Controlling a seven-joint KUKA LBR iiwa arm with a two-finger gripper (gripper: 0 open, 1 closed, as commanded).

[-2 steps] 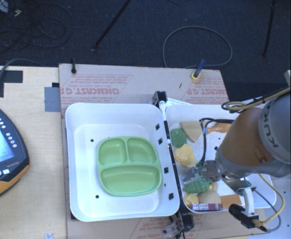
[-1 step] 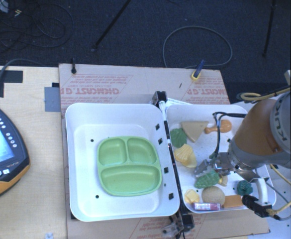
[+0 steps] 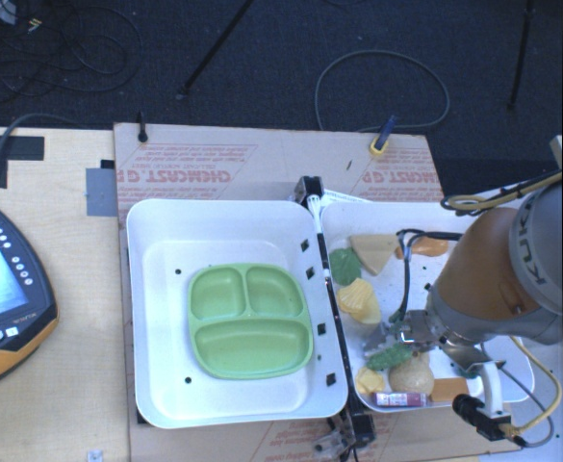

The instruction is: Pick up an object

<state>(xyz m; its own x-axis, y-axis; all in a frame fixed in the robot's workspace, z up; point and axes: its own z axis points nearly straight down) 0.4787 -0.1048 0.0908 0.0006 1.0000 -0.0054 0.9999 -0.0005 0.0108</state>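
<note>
Nearest the camera, along the front wall of the right bin (image 3: 425, 404), a small tube with a red label (image 3: 397, 399) is lying flat, with a beige potato-like piece (image 3: 411, 377) just behind it and a yellow piece (image 3: 370, 381) at its left end. The hand (image 3: 404, 333) is hanging low just above this cluster, beside a dark green leafy piece (image 3: 389, 358); whether it is open or closed I cannot tell, since the wrist and cabling are covering it, and nothing is visibly sitting in its grip. By my judgement the arm (image 3: 498, 272) is in the reach-and-descend step, with the grasp not yet made. The next move is calling for a clean drop onto one single item, probably the green piece or the potato shape, without wedging against its neighbours, then a closing and a straight lift.

Further back in the same bin a yellow corn-like piece (image 3: 359, 301), a green piece (image 3: 344, 266), a tan wedge (image 3: 375, 251) and an orange item (image 3: 431, 247) are lying apart from one another. In the left bin (image 3: 156, 306) a green divided plate (image 3: 250, 318) is resting, and a teach pendant (image 3: 2, 292) is sitting on the counter (image 3: 60, 393) at far left.
</note>
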